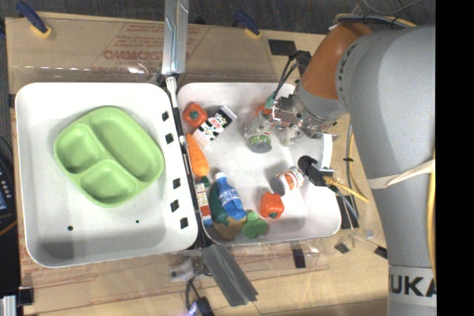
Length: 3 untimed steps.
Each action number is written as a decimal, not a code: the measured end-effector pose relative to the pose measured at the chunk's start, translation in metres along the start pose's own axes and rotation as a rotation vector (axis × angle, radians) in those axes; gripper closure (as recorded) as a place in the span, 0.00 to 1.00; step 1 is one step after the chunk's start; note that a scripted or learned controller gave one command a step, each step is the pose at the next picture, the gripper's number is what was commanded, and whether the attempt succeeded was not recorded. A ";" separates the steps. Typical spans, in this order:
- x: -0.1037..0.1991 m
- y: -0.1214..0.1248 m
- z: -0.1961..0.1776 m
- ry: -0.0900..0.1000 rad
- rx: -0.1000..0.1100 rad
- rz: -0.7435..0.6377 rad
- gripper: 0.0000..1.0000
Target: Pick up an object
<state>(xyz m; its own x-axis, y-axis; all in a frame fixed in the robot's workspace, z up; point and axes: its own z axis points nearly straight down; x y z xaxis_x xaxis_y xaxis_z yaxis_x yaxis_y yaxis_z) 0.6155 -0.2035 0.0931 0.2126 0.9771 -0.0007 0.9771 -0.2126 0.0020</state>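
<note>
Camera view: the gripper is positioned low in the upper middle of the right bin, directly over a small clear cup. Finger state cannot be determined; contact with the cup cannot be confirmed. Along the right bin's left wall lie a red tomato-like toy, a black-and-white die and an orange carrot toy. A blue-and-white bottle lies at the lower left, beside a green item. A red-orange toy and a small white-and-orange container lie lower centre. The left bin holds a green divided plate.
</note>
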 end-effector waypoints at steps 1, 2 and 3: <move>0.004 0.001 0.000 0.000 0.000 0.037 0.00; 0.004 0.001 0.000 0.000 0.000 0.037 0.00; -0.004 -0.022 0.001 0.000 0.007 0.080 0.00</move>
<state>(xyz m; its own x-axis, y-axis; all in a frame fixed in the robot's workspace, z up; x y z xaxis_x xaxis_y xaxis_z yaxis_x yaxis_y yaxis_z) 0.5937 -0.2028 0.0916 0.2897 0.9571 -0.0008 0.9571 -0.2897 -0.0052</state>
